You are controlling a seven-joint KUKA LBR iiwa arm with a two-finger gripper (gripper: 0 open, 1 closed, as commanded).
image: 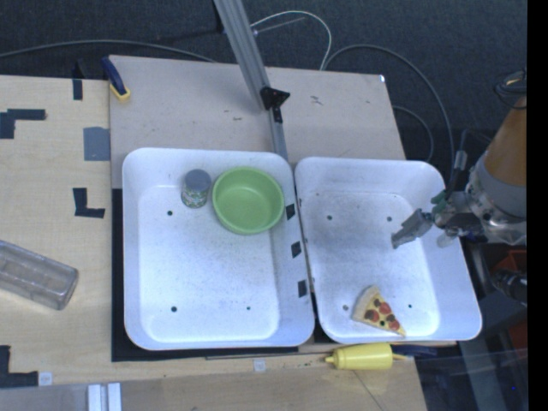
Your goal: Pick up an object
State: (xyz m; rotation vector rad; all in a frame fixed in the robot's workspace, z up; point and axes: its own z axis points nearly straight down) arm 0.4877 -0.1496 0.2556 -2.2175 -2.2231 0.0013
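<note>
No writing is legible anywhere. Two bins (137, 229) sit on the desk (51, 144). The left one holds one green bowl (248, 199) and one small can (196, 188), label unreadable. One pizza slice (378, 310) lies lower right in the other. The gripper (414, 228), right of centre, is partly blurred; whether it is clenched cannot be told.

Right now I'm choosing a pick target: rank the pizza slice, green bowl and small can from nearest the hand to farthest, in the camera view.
1. Pizza slice, right bin, just below the hand.
2. Green bowl, left bin's upper right.
3. Small can, left of the bowl.
</note>
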